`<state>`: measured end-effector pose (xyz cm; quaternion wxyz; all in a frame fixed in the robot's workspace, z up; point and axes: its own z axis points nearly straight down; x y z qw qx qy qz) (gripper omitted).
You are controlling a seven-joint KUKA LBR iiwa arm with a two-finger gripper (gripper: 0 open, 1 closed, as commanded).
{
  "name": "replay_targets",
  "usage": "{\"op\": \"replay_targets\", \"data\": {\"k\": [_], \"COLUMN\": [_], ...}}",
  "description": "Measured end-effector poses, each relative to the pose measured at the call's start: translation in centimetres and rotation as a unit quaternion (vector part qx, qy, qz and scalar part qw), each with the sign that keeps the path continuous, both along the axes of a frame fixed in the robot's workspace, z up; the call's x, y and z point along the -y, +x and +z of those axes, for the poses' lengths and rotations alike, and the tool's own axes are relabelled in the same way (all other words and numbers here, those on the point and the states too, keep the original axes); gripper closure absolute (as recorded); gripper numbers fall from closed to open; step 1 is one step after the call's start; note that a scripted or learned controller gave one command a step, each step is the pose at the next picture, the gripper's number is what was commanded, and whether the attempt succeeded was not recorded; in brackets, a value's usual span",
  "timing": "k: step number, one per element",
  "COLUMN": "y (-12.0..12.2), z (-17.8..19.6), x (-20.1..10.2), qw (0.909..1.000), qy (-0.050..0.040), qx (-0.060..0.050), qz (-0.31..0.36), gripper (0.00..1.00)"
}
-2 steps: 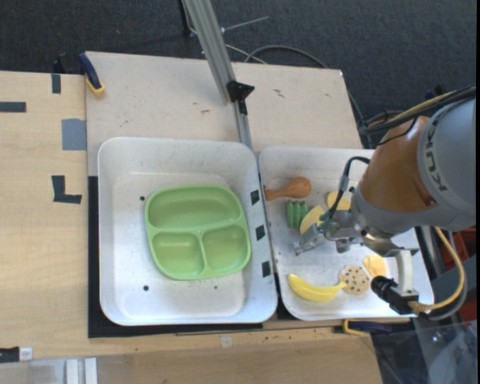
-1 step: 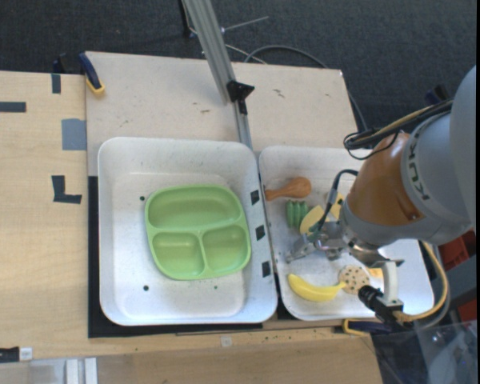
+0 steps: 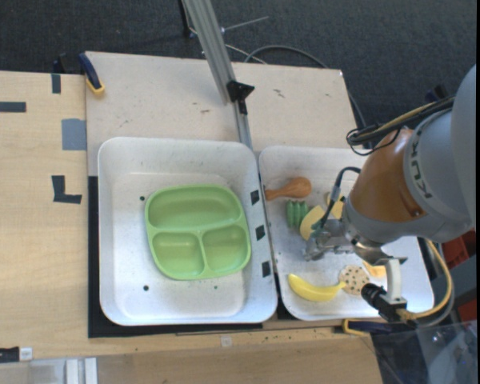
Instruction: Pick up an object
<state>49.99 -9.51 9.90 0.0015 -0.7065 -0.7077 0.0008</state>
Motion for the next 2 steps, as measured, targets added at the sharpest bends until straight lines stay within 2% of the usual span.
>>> {"op": "replay_targets", "data": {"k": [1,2], "y": [1.0,1.3], "z": [5.6,10.3], "x": [-0.4,0.5], "qw": [1.0000,1.0000], "qy": [-0.0008,-0.0010], "qx": [0.003,0.003], "qz": [0.000,-0.001], "gripper": [1.00,1.00]}}
